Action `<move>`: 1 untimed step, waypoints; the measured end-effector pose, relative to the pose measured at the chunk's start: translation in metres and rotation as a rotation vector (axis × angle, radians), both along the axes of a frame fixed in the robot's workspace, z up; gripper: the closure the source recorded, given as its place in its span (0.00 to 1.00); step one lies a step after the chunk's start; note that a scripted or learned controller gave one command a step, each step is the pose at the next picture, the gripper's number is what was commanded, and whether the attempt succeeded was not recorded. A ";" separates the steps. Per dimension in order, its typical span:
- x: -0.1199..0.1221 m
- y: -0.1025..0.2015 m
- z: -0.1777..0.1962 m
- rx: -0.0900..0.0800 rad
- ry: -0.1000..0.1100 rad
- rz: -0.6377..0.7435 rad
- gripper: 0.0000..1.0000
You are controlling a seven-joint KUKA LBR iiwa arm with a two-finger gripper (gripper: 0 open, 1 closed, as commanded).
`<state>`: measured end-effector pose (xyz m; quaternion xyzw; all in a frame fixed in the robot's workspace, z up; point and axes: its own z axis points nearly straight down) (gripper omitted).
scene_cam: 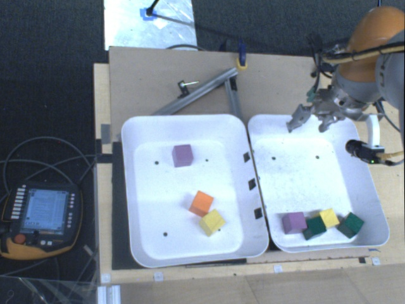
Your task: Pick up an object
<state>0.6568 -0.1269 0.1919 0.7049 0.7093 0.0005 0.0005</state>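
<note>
While the gripper (310,120) hovers with jaws spread and empty above the right bin (316,163), descent there closes on nothing; the blocks (321,223) lie well apart.

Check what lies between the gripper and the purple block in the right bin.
In the camera view, bare white bin floor separates the gripper, open at the bin's far edge, from the purple block at its near edge.

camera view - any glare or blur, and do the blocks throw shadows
Camera view: the white bins are bright, near washed out; strong glare on the shiny sheet at the top; blocks such as the orange block cast only faint, soft shadows; the gripper looks slightly soft, the blocks fairly sharp.
</note>
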 end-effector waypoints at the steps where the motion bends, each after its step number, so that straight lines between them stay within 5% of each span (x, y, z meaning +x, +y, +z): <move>1: 0.000 0.000 0.000 -0.001 0.000 0.000 0.00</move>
